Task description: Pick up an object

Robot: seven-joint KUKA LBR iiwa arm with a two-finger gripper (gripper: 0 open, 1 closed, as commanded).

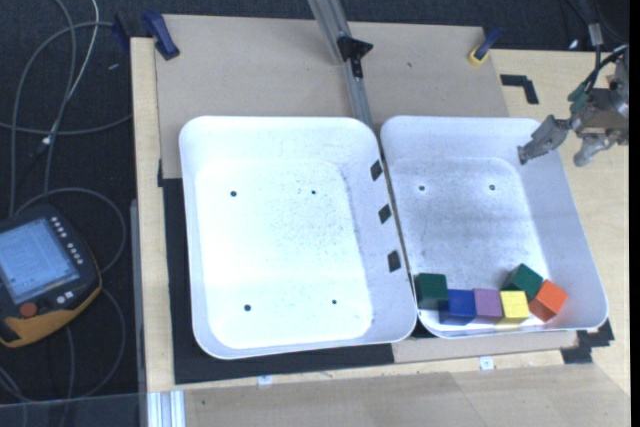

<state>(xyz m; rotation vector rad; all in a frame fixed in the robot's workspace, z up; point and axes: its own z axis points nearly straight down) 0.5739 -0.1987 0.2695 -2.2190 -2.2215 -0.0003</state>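
Dark carpet with loose cables surrounds the tan worktop (260, 65), which carries 2 shallow white bins. The left bin (200, 215) sits toward the worktop's front-left; the right bin (560, 205) reaches its front-right corner. The pincer (562, 145) hangs over the right bin's far right rim, fingers spread apart with nothing between them. Along that bin's near edge, well apart from the pincer, lies a row of small blocks (490, 300): green, blue, purple, yellow, orange. They look light, rigid and flat-sided, probably easy to pinch across opposite faces, though tightly packed; the orange end block (549, 299) seems the most open.
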